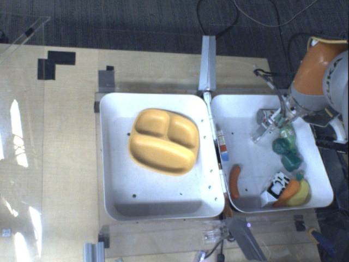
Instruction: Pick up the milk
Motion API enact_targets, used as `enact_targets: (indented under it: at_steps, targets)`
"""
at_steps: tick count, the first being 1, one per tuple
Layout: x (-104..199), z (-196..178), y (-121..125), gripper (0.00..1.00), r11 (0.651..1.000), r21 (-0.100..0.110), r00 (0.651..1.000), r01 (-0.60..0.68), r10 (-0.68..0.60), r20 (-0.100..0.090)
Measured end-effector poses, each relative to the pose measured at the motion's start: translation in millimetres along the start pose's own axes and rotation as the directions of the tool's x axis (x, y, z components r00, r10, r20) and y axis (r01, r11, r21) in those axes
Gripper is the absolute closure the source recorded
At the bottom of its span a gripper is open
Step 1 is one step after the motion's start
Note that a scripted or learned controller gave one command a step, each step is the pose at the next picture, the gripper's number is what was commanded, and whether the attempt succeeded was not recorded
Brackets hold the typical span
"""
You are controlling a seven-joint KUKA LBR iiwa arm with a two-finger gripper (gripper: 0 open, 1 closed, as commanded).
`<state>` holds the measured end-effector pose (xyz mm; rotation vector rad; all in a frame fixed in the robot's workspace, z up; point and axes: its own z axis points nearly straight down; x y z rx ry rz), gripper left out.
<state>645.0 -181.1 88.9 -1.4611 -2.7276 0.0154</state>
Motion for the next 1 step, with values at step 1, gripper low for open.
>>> enact_targets:
  at_steps: [1]
  targets:
    - [16.4,-48.7,-35.8,0.00,0.998,-0.038,0.998,-0.056,0.057,0.040]
